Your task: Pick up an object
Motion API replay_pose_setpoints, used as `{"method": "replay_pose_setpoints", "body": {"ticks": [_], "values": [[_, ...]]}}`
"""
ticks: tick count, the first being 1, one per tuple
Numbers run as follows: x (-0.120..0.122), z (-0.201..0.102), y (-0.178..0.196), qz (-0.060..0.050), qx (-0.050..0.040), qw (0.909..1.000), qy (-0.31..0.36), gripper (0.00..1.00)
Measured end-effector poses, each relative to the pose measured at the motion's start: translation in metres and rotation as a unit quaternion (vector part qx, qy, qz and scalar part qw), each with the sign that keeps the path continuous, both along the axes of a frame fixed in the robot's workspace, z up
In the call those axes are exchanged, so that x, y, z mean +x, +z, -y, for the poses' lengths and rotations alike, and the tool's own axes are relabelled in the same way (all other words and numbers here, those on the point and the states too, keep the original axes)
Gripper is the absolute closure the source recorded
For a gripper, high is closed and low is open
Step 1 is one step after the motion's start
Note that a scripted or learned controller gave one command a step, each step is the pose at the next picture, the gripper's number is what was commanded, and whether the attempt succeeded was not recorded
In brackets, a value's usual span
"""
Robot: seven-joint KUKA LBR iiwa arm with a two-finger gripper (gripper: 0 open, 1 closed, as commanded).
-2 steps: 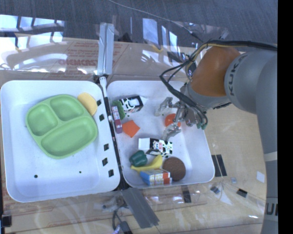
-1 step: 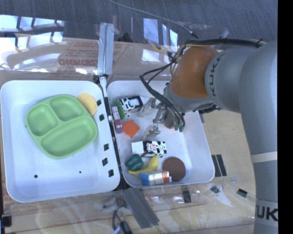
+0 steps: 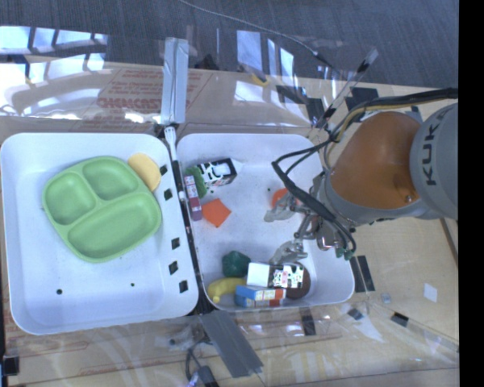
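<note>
The gripper (image 3: 294, 228) hangs low over the right bin (image 3: 250, 147), reaching in from the right beneath the arm's orange band (image 3: 371, 172). Its metal parts blur together, so whether the fingers are open or closed cannot be told, and nothing can be made out between them. A small orange-red piece (image 3: 279, 193) shows just beside the gripper's upper edge; whether the two touch cannot be told. Just below the gripper, along the bin's near wall, lies a cluster: a cow-patterned dark object (image 3: 289, 278), a white block (image 3: 258, 274), a blue and orange carton (image 3: 254, 297), a yellow banana-like piece (image 3: 222, 287) and a dark green lump (image 3: 235, 262). Further left in the same bin sit an orange block (image 3: 216, 213), a maroon stick-like item (image 3: 194, 196) and a black-and-white cow-patterned box (image 3: 218, 171), all well apart from the gripper. The left bin (image 3: 32, 297) holds a green divided plate (image 3: 103, 206) with a yellow object (image 3: 145, 169) at its upper right edge.
</note>
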State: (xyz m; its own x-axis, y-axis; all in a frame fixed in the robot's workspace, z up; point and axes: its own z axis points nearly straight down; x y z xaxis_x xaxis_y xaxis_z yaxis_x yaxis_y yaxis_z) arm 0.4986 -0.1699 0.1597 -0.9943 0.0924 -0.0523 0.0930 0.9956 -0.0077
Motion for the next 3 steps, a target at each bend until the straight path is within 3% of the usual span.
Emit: {"method": "replay_pose_setpoints", "body": {"ticks": [1, 2, 3], "values": [[0.100, -0.025, -0.070, -0.027, 0.0074, 0.9996, -0.007, 0.00], [0.018, -0.052, -0.063, -0.015, 0.0037, 0.9992, 0.037, 0.00], [0.023, -0.075, -0.068, -0.024, 0.0103, 0.9880, -0.152, 0.00]]}}
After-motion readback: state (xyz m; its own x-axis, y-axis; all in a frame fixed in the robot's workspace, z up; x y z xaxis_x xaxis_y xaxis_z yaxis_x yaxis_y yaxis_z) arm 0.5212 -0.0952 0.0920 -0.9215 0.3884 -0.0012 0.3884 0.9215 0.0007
